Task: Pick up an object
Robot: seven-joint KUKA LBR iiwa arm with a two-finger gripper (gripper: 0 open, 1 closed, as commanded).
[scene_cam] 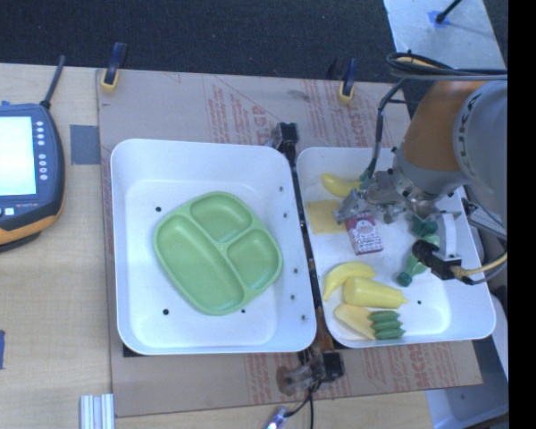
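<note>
Pincer (pixel 368 211) hangs low over the right bin (pixel 478 324), right above a small red and white packet (pixel 364 237); how wide it stands, you cannot tell. That bin also has a banana (pixel 338 185), a flat yellow piece (pixel 322 215), more yellow toy food (pixel 362 291) and green bits (pixel 389 323). The left bin (pixel 134 320) has a green plate with three parts (pixel 217 252). A screen pad (pixel 18 172) lies on the bench (pixel 36 329), far left.
</note>
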